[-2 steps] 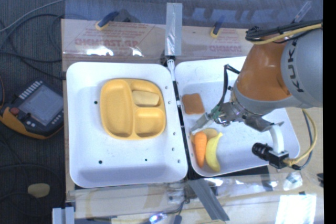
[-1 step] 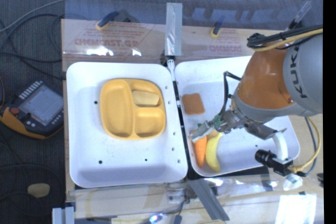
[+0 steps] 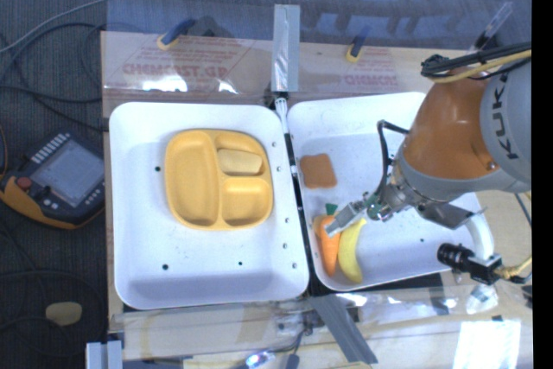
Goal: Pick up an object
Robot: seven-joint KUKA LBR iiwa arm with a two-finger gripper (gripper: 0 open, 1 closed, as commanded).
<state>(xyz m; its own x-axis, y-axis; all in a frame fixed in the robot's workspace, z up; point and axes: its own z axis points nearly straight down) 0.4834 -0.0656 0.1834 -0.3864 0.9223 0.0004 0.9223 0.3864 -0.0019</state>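
Note:
In the right bin (image 3: 380, 112) an orange carrot (image 3: 328, 248) and a yellow banana (image 3: 350, 253) lie side by side near the front left corner. A brown square cracker-like piece (image 3: 318, 171) lies further back. My gripper (image 3: 342, 219) hangs low just above the carrot's top and the banana's upper end, reaching in from the right. Its fingers stand slightly apart, and nothing is visibly lifted between them. The left bin (image 3: 138, 272) holds a yellow divided tray (image 3: 194, 181) with a pale yellow block (image 3: 239, 161) in its upper right compartment.
The arm's orange band and grey wrist (image 3: 449, 143) cover the right half of the right bin. A metal divider post (image 3: 285, 47) stands behind the seam between the bins. A teach pendant (image 3: 56, 177) lies on the floor at left.

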